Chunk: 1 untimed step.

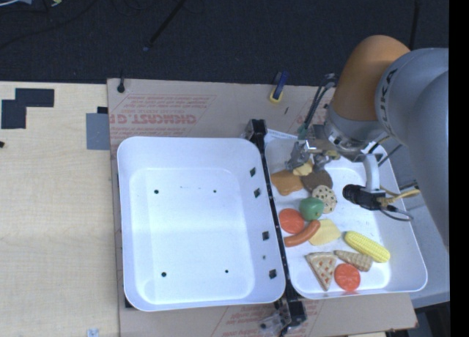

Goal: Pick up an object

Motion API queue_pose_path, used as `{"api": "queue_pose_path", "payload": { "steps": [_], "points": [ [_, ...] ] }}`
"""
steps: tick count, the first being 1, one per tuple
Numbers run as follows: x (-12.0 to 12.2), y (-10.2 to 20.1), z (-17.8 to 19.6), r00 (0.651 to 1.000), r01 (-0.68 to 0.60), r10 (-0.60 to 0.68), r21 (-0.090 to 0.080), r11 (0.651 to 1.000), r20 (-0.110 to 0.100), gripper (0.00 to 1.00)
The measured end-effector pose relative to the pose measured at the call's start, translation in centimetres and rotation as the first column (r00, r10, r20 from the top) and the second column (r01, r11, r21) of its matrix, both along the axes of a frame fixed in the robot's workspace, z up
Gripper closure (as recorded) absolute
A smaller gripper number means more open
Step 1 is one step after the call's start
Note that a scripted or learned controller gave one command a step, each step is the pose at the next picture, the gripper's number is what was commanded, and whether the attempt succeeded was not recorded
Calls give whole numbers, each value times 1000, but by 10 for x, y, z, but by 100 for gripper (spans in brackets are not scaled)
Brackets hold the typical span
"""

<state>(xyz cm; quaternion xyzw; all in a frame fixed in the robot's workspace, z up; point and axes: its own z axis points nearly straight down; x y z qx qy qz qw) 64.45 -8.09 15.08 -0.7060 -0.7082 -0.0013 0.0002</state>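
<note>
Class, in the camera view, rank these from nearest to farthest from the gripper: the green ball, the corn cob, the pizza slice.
1. Green ball, just below the gripper.
2. Corn cob, lower right in the bin.
3. Pizza slice, near the bin's bottom edge.

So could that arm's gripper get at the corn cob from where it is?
Probably yes. The corn cob lies uncovered near the right bin's front, nothing stacked on it, and the gripper hangs over the same bin's far end.

So the right bin (410,269) has a little pile of toy food: a croissant (287,182), tomato (291,220), hot dog (301,234), green ball (312,208) and cookie (324,198) bunched together. Lower down lie a corn cob (367,246), pizza slice (321,268) and red disc (347,277).
</note>
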Motion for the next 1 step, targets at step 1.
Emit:
{"api": "queue_pose_path", "payload": {
  "steps": [1],
  "points": [
    [0,52,39,1000,0,0,0,1000,-1,100]
  ]
}}
